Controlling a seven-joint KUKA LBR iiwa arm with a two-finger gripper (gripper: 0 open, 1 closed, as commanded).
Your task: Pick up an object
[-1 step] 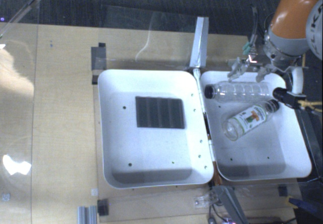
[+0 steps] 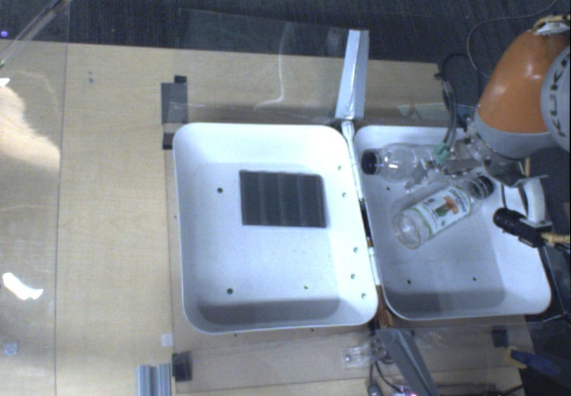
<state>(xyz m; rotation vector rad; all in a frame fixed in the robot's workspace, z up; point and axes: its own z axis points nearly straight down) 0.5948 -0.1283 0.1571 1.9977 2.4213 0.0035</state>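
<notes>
Bottles: one clear [image 2: 395,160] lay at upper left of right bin [image 2: 464,296], a labelled one [image 2: 434,214] mid-bin. Gripper [image 2: 459,153] hung over bin's upper edge, center-right of frame; finger state couldn't be told. Left bin [image 2: 205,296] had dark pad [image 2: 283,199].

The arm [image 2: 526,86] reaches over the right bin [image 2: 464,292], its gripper [image 2: 459,156] low at the bin's far side. Just left of the gripper lies a clear bottle [image 2: 393,160]. Just below it, a labelled clear bottle [image 2: 433,214] lies tilted. Further left sits the left bin [image 2: 268,260] with a dark ribbed panel [image 2: 283,199].
</notes>
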